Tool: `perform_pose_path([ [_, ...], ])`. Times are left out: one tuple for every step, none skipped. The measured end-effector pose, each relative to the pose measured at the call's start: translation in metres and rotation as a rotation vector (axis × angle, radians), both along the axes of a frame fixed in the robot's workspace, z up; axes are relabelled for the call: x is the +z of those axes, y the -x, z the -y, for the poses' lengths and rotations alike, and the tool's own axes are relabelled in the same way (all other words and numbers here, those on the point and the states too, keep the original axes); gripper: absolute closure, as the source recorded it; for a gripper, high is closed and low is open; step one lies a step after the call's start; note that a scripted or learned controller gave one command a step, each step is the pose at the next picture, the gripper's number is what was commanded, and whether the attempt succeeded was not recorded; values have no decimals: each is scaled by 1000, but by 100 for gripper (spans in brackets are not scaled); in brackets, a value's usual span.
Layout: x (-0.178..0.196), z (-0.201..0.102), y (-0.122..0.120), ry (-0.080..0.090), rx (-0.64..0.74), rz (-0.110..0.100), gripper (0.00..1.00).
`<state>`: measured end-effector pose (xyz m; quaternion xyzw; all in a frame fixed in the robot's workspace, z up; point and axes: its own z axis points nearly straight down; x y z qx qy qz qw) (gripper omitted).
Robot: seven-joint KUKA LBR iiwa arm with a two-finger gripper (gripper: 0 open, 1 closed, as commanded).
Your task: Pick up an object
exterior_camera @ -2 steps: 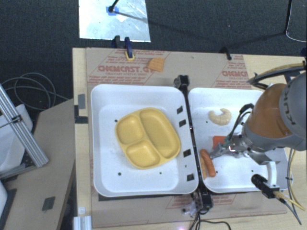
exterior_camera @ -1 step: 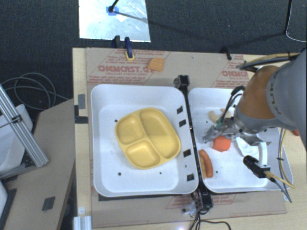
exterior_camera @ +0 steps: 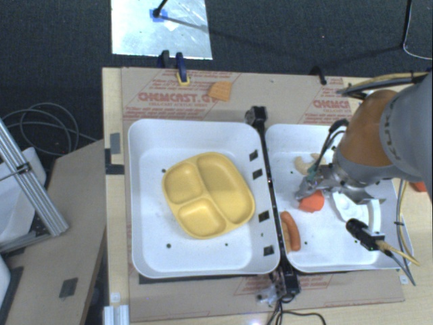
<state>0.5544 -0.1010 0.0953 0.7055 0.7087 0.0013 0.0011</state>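
In the right bin (exterior_camera: pixel 325 259) lie three things: an orange-red round object (exterior_camera: pixel 312 203), a brown sausage (exterior_camera: pixel 291 230) near the bin's left wall, and a pale yellowish piece (exterior_camera: pixel 302 162) further back. My gripper (exterior_camera: pixel 308 187) hangs low over the right bin. Its tip is just above and touching or nearly touching the orange-red object's upper left side. The wrist and the grey arm with its orange band (exterior_camera: pixel 369 131) cover the right part of this bin.
The left bin (exterior_camera: pixel 145 181) holds a yellow plate (exterior_camera: pixel 206 193) with three compartments. A black divider (exterior_camera: pixel 265 188) runs between the bins. A tan chip (exterior_camera: pixel 220 90) and a blue-yellow clamp (exterior_camera: pixel 181 70) sit on the cardboard behind them.
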Motion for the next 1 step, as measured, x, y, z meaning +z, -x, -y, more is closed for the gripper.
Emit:
perform_pose_path([
  [95,-65,9,-2,7,6,100],
])
